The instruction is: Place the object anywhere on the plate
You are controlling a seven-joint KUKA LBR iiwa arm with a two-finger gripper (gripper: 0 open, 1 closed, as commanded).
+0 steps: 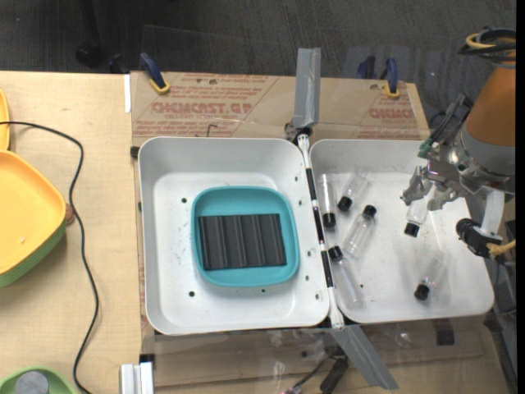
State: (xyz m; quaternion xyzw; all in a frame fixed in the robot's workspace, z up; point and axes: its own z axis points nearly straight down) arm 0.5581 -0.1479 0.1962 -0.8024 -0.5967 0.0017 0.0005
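Note:
The teal plate point(244, 204) with a dark ribbed insert lies in the middle of the left bin point(164, 220). Several clear vials with black caps lie scattered in the right bin point(385, 302). My gripper point(424, 194) hangs over the right part of that bin, at the end of the grey arm with the orange band point(496, 109). One vial point(417, 217) sits directly under the gripper, its black cap pointing down-left. Whether it is held or lying on the bin floor is unclear.
Other vials lie near the divider point(326, 197), at the bin's middle point(359, 233) and at the front right point(428, 277). A cardboard sheet point(221, 105) is clamped behind the bins. Yellow dishes point(25, 220) and a black cable point(78, 245) lie on the wooden bench to the left.

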